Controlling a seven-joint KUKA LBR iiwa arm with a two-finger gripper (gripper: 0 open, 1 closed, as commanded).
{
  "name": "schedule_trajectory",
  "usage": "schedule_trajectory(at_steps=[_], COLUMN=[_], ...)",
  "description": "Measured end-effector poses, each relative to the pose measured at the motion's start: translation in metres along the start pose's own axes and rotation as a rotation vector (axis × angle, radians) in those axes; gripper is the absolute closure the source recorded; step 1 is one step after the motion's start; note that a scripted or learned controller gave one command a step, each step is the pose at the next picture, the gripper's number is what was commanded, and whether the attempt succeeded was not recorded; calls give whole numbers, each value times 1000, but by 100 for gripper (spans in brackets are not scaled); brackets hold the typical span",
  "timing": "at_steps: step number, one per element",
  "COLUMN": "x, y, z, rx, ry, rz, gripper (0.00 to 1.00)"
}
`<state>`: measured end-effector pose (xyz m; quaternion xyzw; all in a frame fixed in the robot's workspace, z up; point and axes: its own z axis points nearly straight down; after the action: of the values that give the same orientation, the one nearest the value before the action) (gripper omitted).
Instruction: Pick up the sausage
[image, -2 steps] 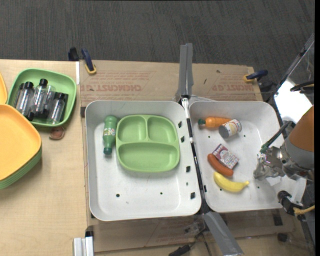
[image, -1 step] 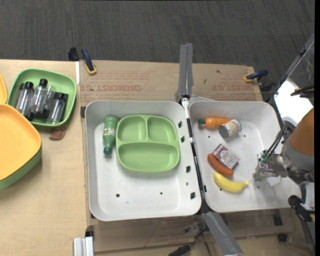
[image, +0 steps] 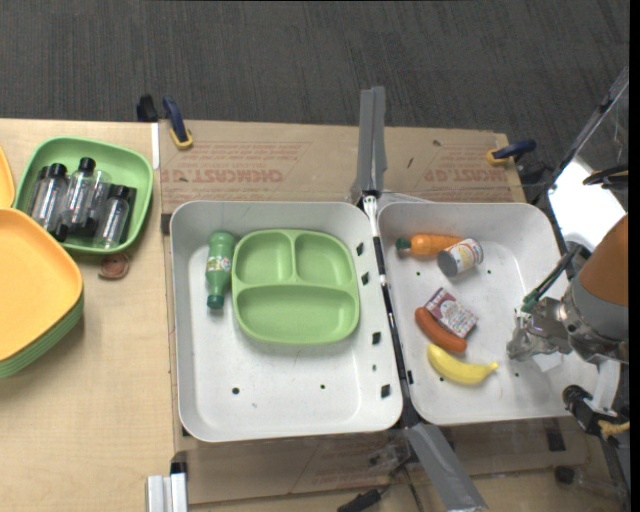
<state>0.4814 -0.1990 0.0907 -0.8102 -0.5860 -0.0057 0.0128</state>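
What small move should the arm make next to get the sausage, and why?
Probably shift the gripper toward the view's left. It sits near the right white bin's right edge, while the red-orange sausage lies apart from it, between the small red-white packet and yellow banana.

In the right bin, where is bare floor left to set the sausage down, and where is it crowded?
Free: the right bin's front strip below the banana, and the back-right stretch past the can. Crowded: the left half, where the carrot, can, small box, sausage and banana cluster. The gripper sits at the right wall.
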Motion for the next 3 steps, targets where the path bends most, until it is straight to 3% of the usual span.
schedule_trajectory(at_steps=[1,2,3], x=[82,146,164], y=[-32,-44,-59], z=[3,-96,-95], rx=[-7,-9,-6], ry=[-25,-28,-28], rz=[-195,-284,-298], gripper=[100,100,100])
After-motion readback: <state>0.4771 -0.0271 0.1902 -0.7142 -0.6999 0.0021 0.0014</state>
